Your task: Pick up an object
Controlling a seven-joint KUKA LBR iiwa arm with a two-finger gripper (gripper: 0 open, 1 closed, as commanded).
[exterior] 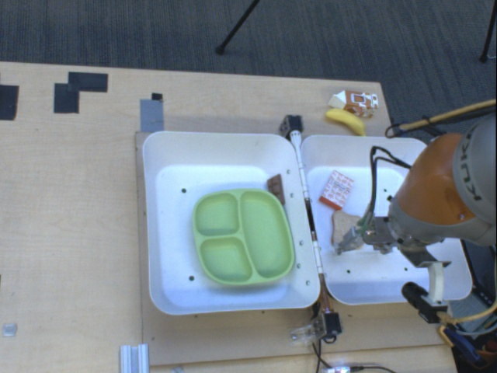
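1. From the overhead camera I see two white bins side by side on the wooden surface (70, 231): the left bin (167, 231) and the right bin (365, 286).
2. In the right bin lies a small red-and-white packet (337, 189), flat, near the far left part of the bin floor.
3. Just below it sits a tan, cardboard-coloured piece (342, 225), angular in outline, partly covered by the gripper.
4. The gripper (351, 239) reaches in from the right, low over the right bin, its tip right at the tan piece. I cannot tell how far apart the fingers stand, nor whether anything is held.
5. The arm (435, 185) shows its orange band above the wrist, over the bin's right side.
6. The left bin holds a green three-compartment plate (242, 235); a small brown object (275, 184) lies at its far right corner, near the divider.
7. Beyond the bins, a banana (345, 120) and a small carton (356, 100) rest on the surface.
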